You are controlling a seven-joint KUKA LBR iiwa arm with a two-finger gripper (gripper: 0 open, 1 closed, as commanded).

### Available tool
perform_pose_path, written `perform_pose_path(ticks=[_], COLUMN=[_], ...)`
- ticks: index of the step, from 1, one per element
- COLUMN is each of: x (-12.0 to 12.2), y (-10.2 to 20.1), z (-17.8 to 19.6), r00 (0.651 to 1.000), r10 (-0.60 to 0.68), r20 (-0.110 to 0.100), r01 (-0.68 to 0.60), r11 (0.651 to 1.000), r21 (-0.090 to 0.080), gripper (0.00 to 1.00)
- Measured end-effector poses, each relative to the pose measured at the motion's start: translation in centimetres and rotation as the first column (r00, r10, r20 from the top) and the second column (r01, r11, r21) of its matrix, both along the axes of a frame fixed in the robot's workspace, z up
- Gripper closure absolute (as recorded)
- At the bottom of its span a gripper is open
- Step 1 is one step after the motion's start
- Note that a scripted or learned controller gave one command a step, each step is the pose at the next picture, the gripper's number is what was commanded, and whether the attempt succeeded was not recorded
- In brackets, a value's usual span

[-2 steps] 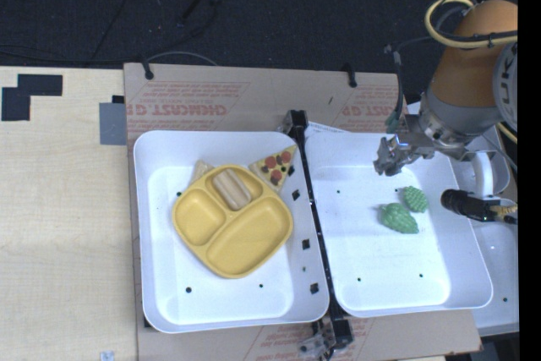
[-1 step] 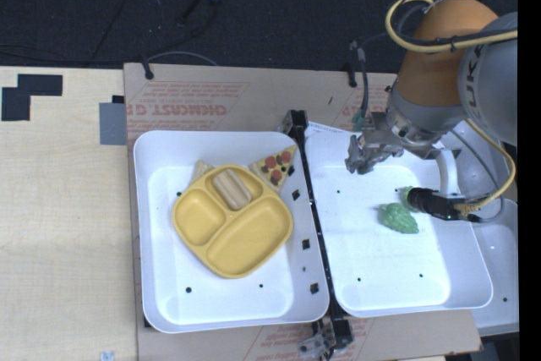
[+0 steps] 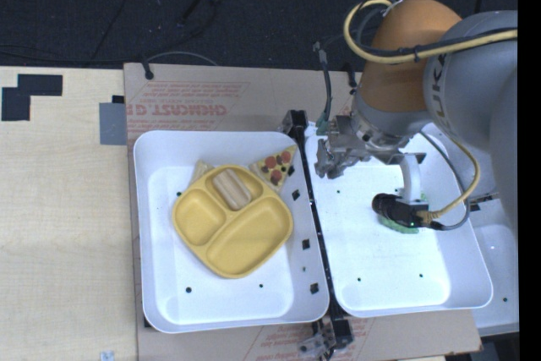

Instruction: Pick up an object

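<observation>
Pale wooden bench (image 3: 59, 207) carries a cardboard sheet (image 3: 211, 101) and two white bins set rim to rim. A yellow divided plate (image 3: 245, 241) sits in the left bin (image 3: 161, 266) with a tan bun-like piece (image 3: 231, 188) in its upper compartment. A toy pizza slice (image 3: 277, 166) lies just beside the plate, near the shared rim. White floor shows along that bin's near side. The claw (image 3: 331, 158) hangs over the right bin's (image 3: 397, 283) far left corner, close to that rim; whether it is spread or pressed together cannot be told.
</observation>
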State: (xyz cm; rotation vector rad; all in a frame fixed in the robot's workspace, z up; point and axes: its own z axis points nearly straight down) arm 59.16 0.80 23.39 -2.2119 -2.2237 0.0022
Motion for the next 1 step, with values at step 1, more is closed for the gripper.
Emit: perform_pose_path(ticks=[1], x=[-1.49], y=[5.68], z=[0.3], r00=[1.0], r10=[0.001], r20=[-0.001], r01=[-0.001], r11=[1.0], r21=[0.0], gripper=[1.0])
